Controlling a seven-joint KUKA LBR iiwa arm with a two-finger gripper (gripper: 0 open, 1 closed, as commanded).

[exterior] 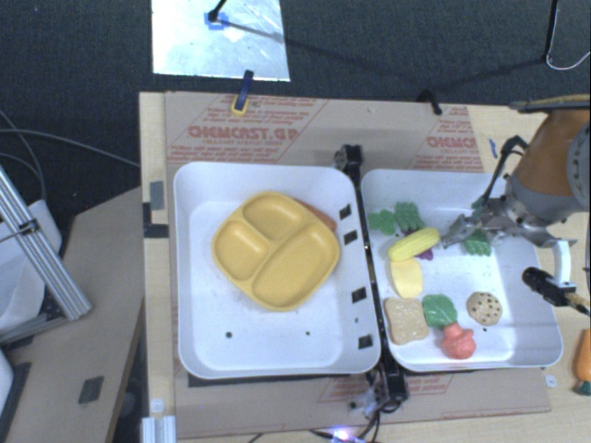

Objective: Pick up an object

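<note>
The arm [554, 169] is grey with an orange band above its wrist, ending in a metallic gripper [459, 234] with thin fingers.

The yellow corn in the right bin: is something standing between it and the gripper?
Nothing visible does. The gripper hangs in the right bin, just right of the yellow corn, with bare bin floor between them. A green piece lies beside the gripper, away from the corn.
</note>
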